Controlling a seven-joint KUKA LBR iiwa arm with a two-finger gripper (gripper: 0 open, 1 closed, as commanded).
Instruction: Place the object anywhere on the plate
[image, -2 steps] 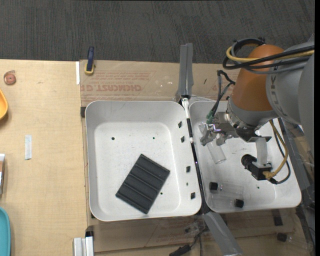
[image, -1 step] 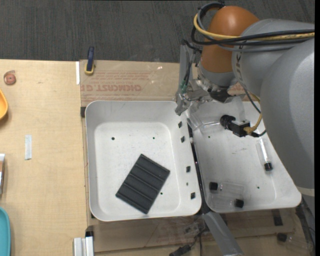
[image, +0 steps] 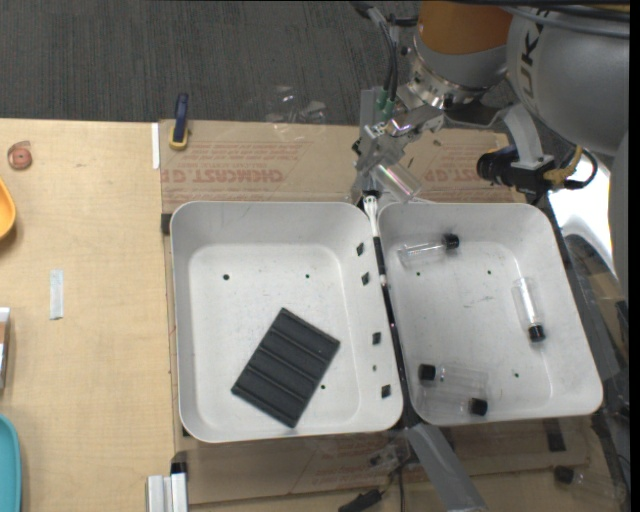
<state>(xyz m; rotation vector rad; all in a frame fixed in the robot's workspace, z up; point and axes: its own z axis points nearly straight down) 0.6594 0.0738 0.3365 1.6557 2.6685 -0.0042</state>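
A black ribbed rectangular plate (image: 287, 367) lies flat at a slant in the front of the left bin (image: 200, 300). My gripper (image: 386, 168) hangs high over the back rim where the two bins meet. Its fingers are shut on a clear vial (image: 398, 181), which sticks out tilted below the fingertips. The held vial is well behind and to the right of the plate, apart from it.
In the right bin (image: 560, 290) lie three clear vials with black caps: one at the back (image: 428, 248), one at the right (image: 527, 305), one at the front (image: 455, 378). Black clips (image: 380, 290) line the divider between bins. A blue-handled clamp (image: 180, 118) sits on the cardboard behind.
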